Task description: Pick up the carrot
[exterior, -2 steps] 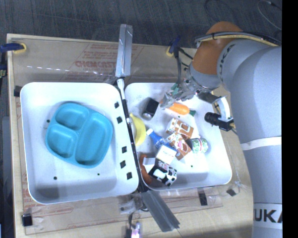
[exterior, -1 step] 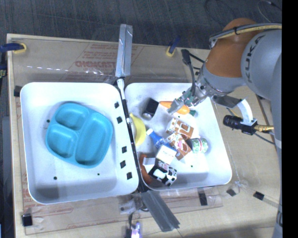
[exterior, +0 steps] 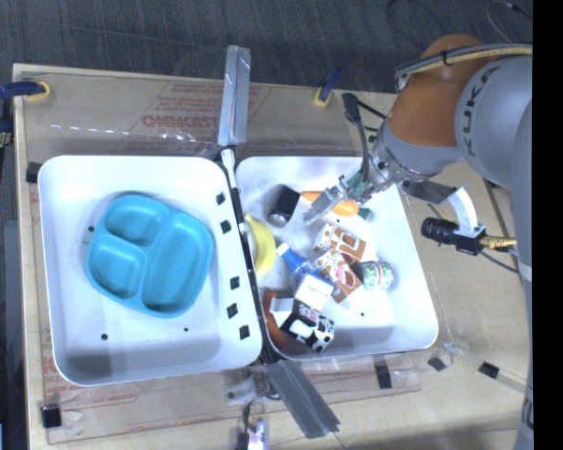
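Observation:
The carrot (exterior: 345,209) is a small orange piece with a green tip, lying in the upper middle of the right bin (exterior: 407,251). My gripper (exterior: 326,202) comes down from the upper right and sits right over and beside the carrot, covering part of it. Another bit of orange (exterior: 310,196) shows just left of the gripper; I cannot tell if it belongs to the carrot. The grey arm with its orange band (exterior: 431,111) hangs over the bin's far right corner.
The right bin is crowded: a black cup (exterior: 283,202), a yellow banana (exterior: 259,242), a patterned box (exterior: 343,244), a green and red ball (exterior: 376,275), a cow-patterned toy (exterior: 311,328). A blue divided plate (exterior: 150,251) lies in the left bin (exterior: 66,326).

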Action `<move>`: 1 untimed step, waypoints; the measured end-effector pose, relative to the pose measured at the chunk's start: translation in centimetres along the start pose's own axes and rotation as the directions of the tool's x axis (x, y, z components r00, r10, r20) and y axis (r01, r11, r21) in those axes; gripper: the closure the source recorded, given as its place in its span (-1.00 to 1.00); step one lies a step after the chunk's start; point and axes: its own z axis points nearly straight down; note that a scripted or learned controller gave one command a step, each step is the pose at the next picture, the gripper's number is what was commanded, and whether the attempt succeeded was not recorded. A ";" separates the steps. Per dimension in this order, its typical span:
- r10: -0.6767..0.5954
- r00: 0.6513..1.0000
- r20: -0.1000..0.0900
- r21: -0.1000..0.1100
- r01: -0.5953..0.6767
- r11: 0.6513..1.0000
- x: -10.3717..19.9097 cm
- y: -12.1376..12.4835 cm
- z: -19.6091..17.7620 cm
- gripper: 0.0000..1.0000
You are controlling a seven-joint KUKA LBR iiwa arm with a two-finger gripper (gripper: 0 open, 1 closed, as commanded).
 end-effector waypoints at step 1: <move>-0.057 0.998 0.001 -0.001 0.057 0.998 -2.9 -1.4 11.0 -1.00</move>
